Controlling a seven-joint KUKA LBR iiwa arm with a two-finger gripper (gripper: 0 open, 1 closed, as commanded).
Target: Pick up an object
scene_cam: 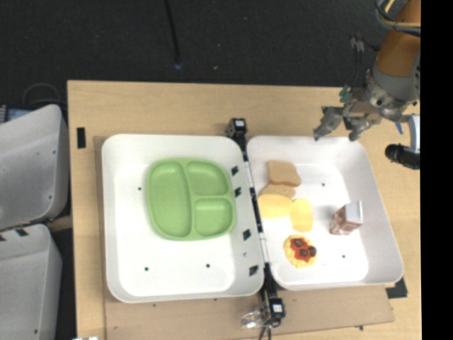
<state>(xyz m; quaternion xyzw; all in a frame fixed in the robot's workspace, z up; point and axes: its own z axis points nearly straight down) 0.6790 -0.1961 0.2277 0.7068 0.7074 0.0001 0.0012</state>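
Nothing is picked up yet. The hand (338,127) hovers above the far rim of the right bin (368,257), fingers spread apart and holding nothing. Bread slices (282,173), yellow pieces (284,207), a small pizza (301,251) and a brown carton (347,218) lie inside that bin, untouched.

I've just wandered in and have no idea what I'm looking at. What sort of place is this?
Probably a robotics test lab. An arm with a pincer hangs over two white bins on a bench. One bin holds a green tray, the other what look like toy foods, such as a pizza.
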